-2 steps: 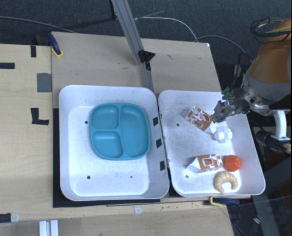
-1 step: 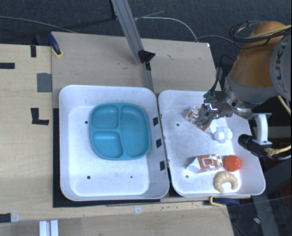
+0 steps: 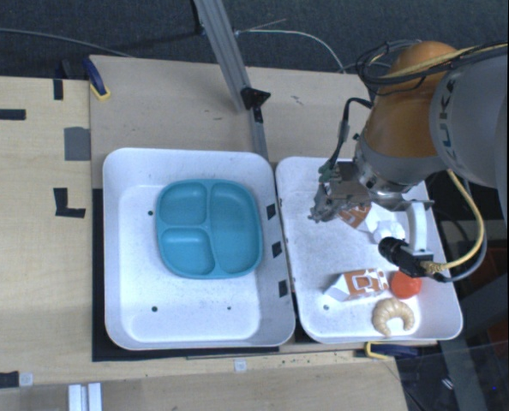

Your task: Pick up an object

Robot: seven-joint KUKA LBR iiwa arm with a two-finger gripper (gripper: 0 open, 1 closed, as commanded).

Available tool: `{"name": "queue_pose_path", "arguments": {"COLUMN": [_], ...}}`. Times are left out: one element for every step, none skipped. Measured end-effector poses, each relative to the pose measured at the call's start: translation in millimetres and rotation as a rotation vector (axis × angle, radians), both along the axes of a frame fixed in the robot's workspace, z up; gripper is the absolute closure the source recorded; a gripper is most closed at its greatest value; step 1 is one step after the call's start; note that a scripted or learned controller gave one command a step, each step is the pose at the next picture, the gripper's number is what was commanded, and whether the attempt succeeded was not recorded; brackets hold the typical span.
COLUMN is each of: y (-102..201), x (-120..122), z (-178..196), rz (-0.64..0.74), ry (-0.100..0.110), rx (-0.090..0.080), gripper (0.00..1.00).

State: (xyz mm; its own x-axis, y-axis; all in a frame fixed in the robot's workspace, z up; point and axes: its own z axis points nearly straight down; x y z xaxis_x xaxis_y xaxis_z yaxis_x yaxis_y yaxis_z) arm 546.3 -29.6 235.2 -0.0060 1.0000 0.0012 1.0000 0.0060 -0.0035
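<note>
nearest the camera, at the bottom edge of the right bin (image 3: 310, 255), lies a croissant (image 3: 393, 315), curled and pale brown. just above it sits an orange-and-white carton (image 3: 357, 284), and to the carton's right, touching or nearly so, a small red object (image 3: 406, 284) that is partly covered by a black fitting on the arm. higher up, a brown-and-white item (image 3: 357, 216) peeks out from under the wrist; too little of it shows to name it.

the gripper (image 3: 323, 207) hangs low over the upper part of the right bin, its tip pointing toward the bin's left wall. whether the fingers are spread or closed, i cannot tell, and nothing visibly sits between them.

the relation that matters: the loose things in this bin all lie down-frame and to the right of the gripper tip, toward the near corner. the carton is the closest clear candidate; its long axis runs roughly left to right with a slight tilt, so a grasp across its short side looks most sensible. the croissant lies further down, just beside the bin's near rim, which may crowd a descent.

the left bin (image 3: 130, 255) holds a blue divided plate (image 3: 209, 229), well apart from the gripper, across the two bin walls.
</note>
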Motion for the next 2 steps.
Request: {"name": "queue_pose_path", "arguments": {"y": [52.8,102.5], "x": [0.5,11.1], "z": [6.9,-8.3], "rz": [0.002,0.001], "ry": [-0.002,0.000], "rx": [0.001,-0.001], "gripper": [1.00,1.00]}}
